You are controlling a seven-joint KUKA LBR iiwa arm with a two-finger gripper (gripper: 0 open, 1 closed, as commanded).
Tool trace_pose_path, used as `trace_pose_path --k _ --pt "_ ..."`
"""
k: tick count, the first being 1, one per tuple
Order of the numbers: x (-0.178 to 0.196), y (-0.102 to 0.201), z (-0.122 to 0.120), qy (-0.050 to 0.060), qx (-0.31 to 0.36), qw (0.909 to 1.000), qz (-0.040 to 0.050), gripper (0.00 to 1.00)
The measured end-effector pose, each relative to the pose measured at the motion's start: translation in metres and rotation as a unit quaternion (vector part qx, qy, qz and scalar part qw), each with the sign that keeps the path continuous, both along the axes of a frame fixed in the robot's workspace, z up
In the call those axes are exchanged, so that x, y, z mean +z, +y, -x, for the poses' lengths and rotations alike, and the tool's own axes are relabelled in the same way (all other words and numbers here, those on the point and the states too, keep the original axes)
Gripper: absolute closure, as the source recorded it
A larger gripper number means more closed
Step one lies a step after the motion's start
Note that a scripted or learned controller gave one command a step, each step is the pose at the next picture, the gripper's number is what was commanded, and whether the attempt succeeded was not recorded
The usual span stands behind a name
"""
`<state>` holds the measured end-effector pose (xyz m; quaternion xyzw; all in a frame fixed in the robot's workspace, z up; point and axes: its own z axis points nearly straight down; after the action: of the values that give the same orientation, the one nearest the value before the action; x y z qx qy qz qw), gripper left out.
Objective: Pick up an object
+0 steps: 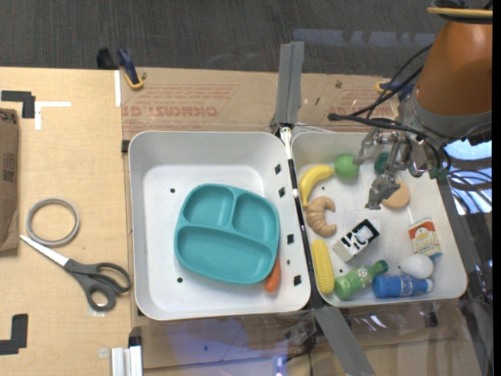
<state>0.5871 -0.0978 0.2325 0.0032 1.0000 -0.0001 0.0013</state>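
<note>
Off at the far left, a roll of tape (52, 220) and a pair of scissors (81, 272) lay on the wooden bench (63, 163), well apart from the bins and probably just leftovers from setting up the rig. Next came the left bin (149, 288), which held a teal divided plate (228, 236) lying flat near its middle, with a carrot (272, 276) tucked against the plate's lower right edge. The right bin (450, 288) carried the clutter meant for picking: a banana (314, 179) and a croissant (321, 215) near its left wall, a corn cob (322, 265) below them, a green ball (346, 167) toward the back, a small black-and-white box (356, 238) in the middle, a green bottle (358, 280) and a blue bottle (401, 286) along the front, and a little carton (423, 237) with a white egg (416, 266) beside it on the right. The gripper (383, 188) hung low over the back of this bin, its tips just beside a tan cookie-like piece (398, 197), which looked like the likely target since the arm was angled down toward it. Nothing showed between the fingers, and whether they stood apart or together could not be told from this angle. The pick seemed not yet made.
</note>
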Motion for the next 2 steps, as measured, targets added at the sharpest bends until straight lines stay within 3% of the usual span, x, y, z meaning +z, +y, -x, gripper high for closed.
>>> trace_pose_path --k 1,2 --pt "-0.128 -0.004 -0.020 0.000 0.030 0.9995 0.0002 0.00" --pt "-0.139 -0.085 0.020 -0.001 0.080 0.9968 0.0007 0.00"
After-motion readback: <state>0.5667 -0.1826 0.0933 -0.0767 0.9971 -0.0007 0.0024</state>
